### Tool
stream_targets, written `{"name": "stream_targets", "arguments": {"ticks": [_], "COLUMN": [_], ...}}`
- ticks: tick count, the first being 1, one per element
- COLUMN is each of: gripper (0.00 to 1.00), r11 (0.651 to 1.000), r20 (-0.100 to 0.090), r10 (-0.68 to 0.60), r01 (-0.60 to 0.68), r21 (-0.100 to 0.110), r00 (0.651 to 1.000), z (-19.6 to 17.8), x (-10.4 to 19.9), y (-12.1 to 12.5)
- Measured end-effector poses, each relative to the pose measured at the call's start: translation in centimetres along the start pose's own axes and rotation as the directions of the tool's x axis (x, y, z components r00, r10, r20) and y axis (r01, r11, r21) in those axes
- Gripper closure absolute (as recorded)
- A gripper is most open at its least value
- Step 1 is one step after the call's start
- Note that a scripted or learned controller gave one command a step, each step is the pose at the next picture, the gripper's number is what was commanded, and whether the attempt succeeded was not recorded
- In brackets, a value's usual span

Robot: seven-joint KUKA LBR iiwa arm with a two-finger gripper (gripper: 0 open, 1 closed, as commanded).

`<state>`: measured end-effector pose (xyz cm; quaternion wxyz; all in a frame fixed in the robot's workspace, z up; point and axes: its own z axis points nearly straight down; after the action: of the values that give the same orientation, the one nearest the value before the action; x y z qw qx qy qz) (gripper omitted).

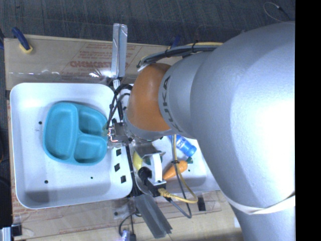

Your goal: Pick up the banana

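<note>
Arm (pixel 215 109) covers right bin; carrot (pixel 173 171), blue bottle (pixel 185 147) visible; tool state: cannot tell.

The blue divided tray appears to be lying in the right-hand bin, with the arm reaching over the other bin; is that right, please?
Not quite. The camera view shows the blue divided tray lying in the left-hand bin, not the right-hand one. The arm does reach over the other bin, the right-hand bin.
</note>
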<state>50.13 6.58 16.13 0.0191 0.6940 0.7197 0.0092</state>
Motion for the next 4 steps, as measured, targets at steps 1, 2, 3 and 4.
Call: {"name": "stream_targets", "arguments": {"ticks": [1,2,3,4], "gripper": [1.00,1.00,1.00,1.00], "r11": [0.988,0.974,0.923,0.604], "r20": [-0.007,-0.005,0.005,0.026], "r10": [0.147,0.224,0.381,0.796], "r01": [-0.146,-0.224,-0.381,-0.796], "r21": [0.046,0.046,0.050,0.039], "r00": [0.989,0.975,0.925,0.605], "z": [7.0,-6.6,4.2,-8.8], "x": [7.4,11.7,15.2,15.2], "y": [1.7,1.6,5.5,3.2]}}
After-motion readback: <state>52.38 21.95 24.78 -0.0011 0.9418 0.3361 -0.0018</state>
